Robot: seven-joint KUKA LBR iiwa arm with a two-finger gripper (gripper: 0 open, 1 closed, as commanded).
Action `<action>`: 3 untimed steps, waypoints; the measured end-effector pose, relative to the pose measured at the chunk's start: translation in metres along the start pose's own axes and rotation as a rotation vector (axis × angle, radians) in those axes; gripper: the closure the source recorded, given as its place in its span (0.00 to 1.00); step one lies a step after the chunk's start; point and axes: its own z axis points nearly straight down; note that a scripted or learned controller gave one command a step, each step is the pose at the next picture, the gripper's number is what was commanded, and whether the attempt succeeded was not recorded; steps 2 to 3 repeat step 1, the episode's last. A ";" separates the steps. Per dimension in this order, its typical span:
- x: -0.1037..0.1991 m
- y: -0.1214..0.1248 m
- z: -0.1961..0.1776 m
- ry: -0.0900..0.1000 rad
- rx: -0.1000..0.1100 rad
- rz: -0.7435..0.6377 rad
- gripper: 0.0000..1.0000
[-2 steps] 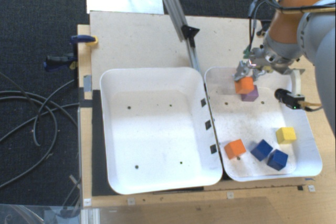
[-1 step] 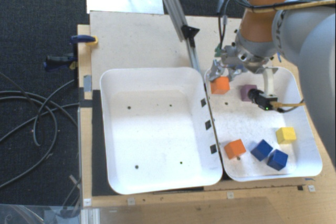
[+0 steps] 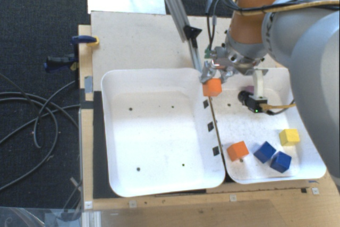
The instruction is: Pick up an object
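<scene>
Two white bins are set side by side on the bench: the left bin (image 3: 154, 130) and the right bin (image 3: 265, 173). The arm (image 3: 297, 24) is seen reaching in from 3 o'clock, its orange band (image 3: 255, 8) above the wrist. The gripper (image 3: 215, 74) is placed over the seam between the bins, at about 12 o'clock of that seam. An orange cube (image 3: 212, 87) is seen just under the gripper, touching it, and it appears to be clamped between the fingers (the fingers themselves are hard to make out against the wrist hardware). This cube is raised above the bin rims, at 11 o'clock of the right bin.

Four more cubes are counted in the right bin, all toward its 6 o'clock side: a second orange cube (image 3: 237, 151), two blue cubes (image 3: 264, 151) (image 3: 280, 161) close together, and one yellow cube (image 3: 289, 137) at 1 o'clock of the blue pair. A small purple piece (image 3: 248, 90) is partly hidden behind the gripper mount. Four small dark specks are seen on the left bin's floor.
</scene>
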 end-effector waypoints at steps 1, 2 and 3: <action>0.086 0.013 -0.010 0.002 -0.003 -0.005 1.00; 0.086 0.013 -0.010 0.002 -0.003 -0.005 1.00; 0.086 0.013 -0.010 0.002 -0.003 -0.005 1.00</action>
